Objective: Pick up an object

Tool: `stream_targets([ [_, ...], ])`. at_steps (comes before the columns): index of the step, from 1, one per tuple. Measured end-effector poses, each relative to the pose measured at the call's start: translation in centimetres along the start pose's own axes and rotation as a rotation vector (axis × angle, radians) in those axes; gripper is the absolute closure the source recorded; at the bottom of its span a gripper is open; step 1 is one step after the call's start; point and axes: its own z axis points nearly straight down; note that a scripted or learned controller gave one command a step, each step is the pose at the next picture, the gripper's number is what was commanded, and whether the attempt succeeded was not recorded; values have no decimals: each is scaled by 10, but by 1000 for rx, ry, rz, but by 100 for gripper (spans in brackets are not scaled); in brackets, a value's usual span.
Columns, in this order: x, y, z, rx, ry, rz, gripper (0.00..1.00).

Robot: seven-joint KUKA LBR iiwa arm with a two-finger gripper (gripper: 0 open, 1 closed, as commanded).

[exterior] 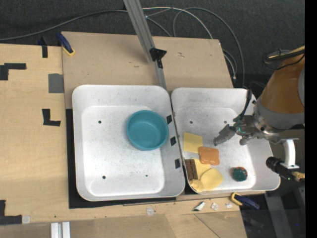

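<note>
My gripper [232, 139] hangs over the right bin [208, 99], in its right half, with the fingers spread open and nothing between them. One fingertip [220, 138] points toward an orange waffle-like piece [209, 155] just below and to its left. A pale yellow square [192, 142] lies left of that piece. Near the bin's front lie a brown bar [190, 168], a rounded yellow piece [212, 178] and a small dark green ball [239, 173]. A teal bowl [146, 129] sits upright in the left bin [99, 182].
A grey metal pole [141, 21] slants down to the gap between the bins at the back. Cables loop behind the right bin. A blue-and-yellow clamp [245, 200] lies at the bench's front right.
</note>
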Motion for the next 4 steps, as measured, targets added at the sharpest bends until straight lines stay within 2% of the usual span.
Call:
stream_targets([
  [1,0,0,0,0,0,1,0],
  [2,3,-8,62,6,1,1,0],
  [3,4,-7,100,-3,-1,2,0],
  [4,4,-8,90,-1,0,0,100],
])
